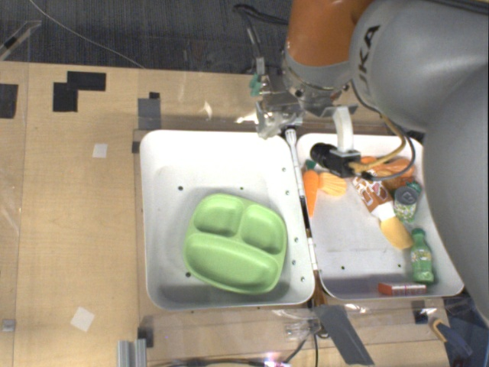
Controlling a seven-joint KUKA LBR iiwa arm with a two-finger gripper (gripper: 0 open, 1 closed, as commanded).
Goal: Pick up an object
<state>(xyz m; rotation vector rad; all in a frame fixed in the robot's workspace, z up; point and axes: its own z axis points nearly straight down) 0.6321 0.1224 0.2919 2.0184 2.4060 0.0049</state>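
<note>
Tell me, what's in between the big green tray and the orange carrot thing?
The camera view shows the raised white rims where the two bins meet, between the green tray and the orange carrot piece.

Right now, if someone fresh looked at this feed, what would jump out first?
The big green divided tray lying alone in the left bin stands out most. Next, the grey arm with its orange band looms over the top right, above the right bin, where small items cluster, among them a green bottle.
</note>
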